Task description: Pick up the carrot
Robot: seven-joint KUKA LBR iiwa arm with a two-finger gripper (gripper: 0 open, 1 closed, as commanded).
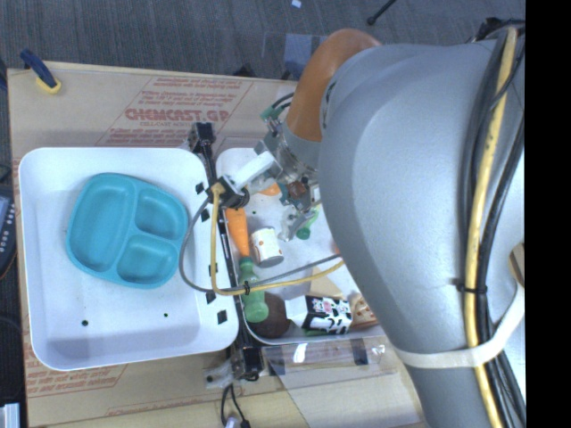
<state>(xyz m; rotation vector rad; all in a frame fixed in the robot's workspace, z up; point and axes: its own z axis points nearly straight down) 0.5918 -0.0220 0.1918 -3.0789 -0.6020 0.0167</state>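
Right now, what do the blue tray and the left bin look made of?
Blue tray: looks like moulded plastic, matte, with soft rounded compartment edges and uniform colour. Left bin: probably plastic too, smooth white with a slight sheen and rounded corners; can't rule out coated metal.

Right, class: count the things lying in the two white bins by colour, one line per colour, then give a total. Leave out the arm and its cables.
Blue: 1, the divided plate in the left bin.
Orange: 1, the carrot.
White: 1, the small cylinder.
Green: 1, the green item.
Brown: 1, the round item.
Black and white: 1, the patterned item.
Total: 6 that can be told apart; the arm hides much of the right bin.
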